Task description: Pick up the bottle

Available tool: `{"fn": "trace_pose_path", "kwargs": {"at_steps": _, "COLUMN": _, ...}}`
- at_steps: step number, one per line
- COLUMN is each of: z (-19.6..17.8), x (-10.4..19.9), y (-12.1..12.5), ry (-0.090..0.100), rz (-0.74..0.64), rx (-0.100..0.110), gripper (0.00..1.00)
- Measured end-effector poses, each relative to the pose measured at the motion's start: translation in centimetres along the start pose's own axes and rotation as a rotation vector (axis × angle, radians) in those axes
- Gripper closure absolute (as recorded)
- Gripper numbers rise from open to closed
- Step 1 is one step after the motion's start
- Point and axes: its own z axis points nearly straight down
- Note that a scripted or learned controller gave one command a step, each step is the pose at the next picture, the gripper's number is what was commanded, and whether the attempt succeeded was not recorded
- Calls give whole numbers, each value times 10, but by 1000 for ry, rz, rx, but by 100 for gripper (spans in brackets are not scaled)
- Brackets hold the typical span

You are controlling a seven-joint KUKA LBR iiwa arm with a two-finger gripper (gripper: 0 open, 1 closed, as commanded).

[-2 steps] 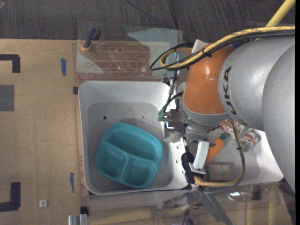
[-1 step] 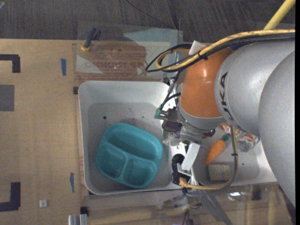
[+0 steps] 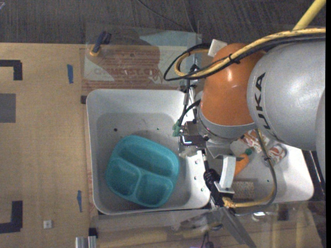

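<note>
below, the arm (image 3: 269,87) hangs over the right of 2 white bins (image 3: 297,182), hiding most of it; its claw cannot be made out. possibly the bottle is the orange-and-white item (image 3: 241,156) beneath the wrist. a teal divided tray (image 3: 142,170) lies in the left bin (image 3: 103,112).

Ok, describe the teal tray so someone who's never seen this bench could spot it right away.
Start at the left white bin, beside the big grey and orange arm. The teal tray lies on that bin's floor, toward its near side. It is rounded, split into three compartments, and the one brightly coloured thing in that bin.
</note>
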Motion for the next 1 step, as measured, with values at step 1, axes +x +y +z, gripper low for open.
{"fn": "trace_pose_path", "kwargs": {"at_steps": 1, "z": 40, "x": -5, "y": -2, "ry": 0, "rz": 206, "rx": 8, "gripper": 100}}
